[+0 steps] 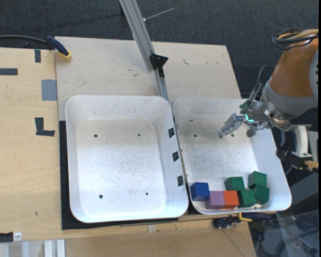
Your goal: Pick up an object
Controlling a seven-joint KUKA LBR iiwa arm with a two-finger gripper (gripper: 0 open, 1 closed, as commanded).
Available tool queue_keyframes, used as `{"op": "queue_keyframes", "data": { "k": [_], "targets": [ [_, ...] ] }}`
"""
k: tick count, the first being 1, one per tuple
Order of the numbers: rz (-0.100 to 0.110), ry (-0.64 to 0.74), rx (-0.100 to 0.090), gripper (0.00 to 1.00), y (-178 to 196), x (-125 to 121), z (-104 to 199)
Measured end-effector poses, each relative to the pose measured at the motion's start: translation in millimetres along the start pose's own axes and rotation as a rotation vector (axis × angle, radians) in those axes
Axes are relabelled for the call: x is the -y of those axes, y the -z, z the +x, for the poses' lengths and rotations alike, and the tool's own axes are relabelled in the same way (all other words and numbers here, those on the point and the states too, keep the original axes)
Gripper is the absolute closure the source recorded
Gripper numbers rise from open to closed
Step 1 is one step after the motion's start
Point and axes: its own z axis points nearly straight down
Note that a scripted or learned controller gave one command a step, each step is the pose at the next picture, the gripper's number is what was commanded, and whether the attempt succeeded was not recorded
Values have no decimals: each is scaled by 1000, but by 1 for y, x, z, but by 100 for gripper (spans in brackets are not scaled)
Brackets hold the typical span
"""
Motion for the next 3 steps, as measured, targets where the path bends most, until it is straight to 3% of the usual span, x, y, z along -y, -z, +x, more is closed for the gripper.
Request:
{"op": "queue_keyframes", "data": {
  "k": [1, 3],
  "targets": [
    [-4, 1, 1, 0, 2, -1, 0],
    [1, 0, 1, 0, -115, -7, -3]
  ]
}}
